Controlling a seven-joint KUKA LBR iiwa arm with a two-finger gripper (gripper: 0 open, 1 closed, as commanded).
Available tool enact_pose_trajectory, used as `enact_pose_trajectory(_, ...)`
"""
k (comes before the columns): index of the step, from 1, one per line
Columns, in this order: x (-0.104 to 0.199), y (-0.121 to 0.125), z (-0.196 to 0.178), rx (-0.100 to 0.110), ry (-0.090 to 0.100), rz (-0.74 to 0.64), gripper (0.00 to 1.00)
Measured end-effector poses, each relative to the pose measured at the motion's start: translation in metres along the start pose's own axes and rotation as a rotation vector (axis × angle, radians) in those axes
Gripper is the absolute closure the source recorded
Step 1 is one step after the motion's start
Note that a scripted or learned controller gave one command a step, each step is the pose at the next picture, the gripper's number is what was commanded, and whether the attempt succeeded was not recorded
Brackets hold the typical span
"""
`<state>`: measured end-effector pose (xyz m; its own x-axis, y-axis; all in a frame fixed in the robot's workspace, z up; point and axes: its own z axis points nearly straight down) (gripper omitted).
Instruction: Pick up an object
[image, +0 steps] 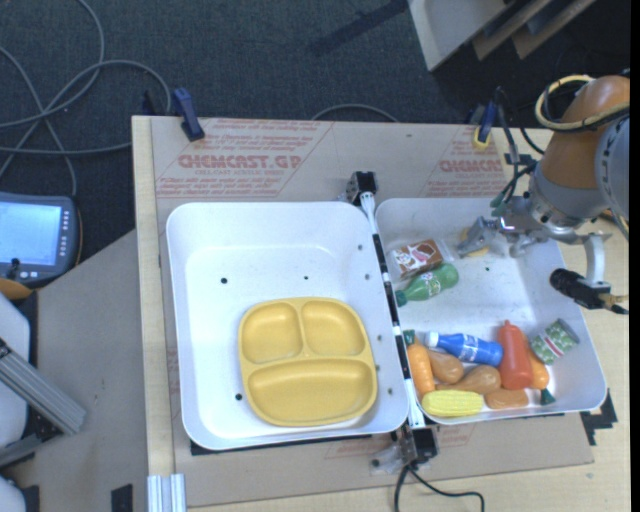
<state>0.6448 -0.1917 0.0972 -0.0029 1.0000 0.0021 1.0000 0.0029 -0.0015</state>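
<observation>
Gripper fingers (483, 238) of the grey arm with its orange band (590, 110) sit over the far end of the right-hand shallow white plastic bin (590, 375), near its back wall, and whether they are spread or pressed together I cannot tell, since the tip is small and partly merged with the wrist hardware; nothing is visible between them. My reading is that the pick has barely begun: every item lies in the bin, none lifted. Closest to the tool is a small brown and white printed packet (416, 256), lying just ahead of it toward the divider, and beside that a green plastic bottle (428, 283) on its side with its cap pointing to the left bin. Well apart, along the near edge, a cluster is packed together: a blue and white bottle (468, 348), a red ketchup-style bottle (515, 358), an orange toy carrot (421, 369), brownish toy potatoes (470, 377) and a yellow toy corn cob (452, 403), with a small green and white can (553, 340) off to the right. The left-hand white bin (200, 250) holds a yellow three-compartment plastic tray (306, 360), untouched. Still to do, as I judge it: choosing a target, descending, closing on it and lifting it; the packet or green bottle look the nearest candidates.
</observation>
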Motion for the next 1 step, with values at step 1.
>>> enact_pose_trajectory(1, 0.0273, 0.0231, 0.0128, -0.005, -0.004, 0.0, 0.0)
